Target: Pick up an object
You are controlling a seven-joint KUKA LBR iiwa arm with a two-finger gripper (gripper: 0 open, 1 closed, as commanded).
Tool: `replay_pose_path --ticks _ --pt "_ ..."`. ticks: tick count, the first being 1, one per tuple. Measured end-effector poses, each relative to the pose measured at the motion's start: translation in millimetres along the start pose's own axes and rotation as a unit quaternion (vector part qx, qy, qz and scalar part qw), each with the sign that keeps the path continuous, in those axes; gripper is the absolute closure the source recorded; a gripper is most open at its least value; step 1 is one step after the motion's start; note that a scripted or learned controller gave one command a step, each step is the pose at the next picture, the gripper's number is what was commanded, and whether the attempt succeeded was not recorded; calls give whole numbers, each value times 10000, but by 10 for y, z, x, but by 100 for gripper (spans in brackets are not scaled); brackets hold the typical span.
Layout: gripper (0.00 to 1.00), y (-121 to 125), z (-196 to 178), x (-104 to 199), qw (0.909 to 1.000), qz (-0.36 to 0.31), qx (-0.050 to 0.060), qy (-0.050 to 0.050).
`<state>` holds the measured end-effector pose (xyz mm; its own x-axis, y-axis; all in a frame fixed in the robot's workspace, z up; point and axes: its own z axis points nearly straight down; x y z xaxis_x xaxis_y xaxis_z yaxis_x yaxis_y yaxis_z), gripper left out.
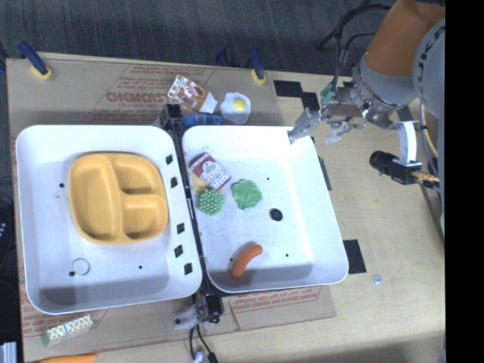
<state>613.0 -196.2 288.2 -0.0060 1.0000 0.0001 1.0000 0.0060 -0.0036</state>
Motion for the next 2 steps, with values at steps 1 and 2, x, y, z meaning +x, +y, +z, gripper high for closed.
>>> replay_pose_path --ticks 1,2 --pt "0 -409 1274 187 9998 191 15 7" --pt "0 -257 1970 591 9999 -137 3 0"
